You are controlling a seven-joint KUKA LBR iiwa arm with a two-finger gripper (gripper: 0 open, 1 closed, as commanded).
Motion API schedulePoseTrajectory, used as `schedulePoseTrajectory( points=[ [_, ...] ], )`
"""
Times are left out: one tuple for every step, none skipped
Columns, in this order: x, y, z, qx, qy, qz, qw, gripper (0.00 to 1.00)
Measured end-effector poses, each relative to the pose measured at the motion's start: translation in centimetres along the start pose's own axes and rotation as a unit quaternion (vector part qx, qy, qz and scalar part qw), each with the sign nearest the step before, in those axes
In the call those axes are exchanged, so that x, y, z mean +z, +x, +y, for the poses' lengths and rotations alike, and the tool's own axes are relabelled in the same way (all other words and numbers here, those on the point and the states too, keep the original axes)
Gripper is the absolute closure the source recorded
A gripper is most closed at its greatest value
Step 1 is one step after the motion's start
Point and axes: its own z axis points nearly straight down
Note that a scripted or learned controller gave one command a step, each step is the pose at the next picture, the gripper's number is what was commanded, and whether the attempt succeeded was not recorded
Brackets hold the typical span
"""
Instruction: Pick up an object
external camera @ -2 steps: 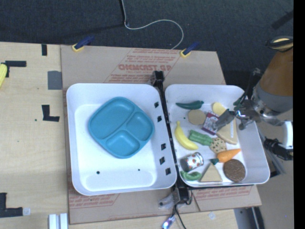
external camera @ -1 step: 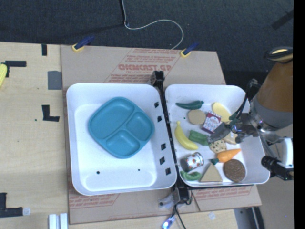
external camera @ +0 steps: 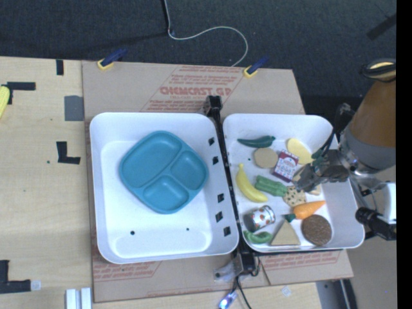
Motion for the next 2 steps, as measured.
schedulePoseTrajectory(
  points=[
    [-6.5,5.7,0.1,-0.002,-0.004,-0.001,1.0000,1.00],
    [0.0,10.3,1.1,0.000,0.001,-0.001,1.0000,1.00]
  ],
)
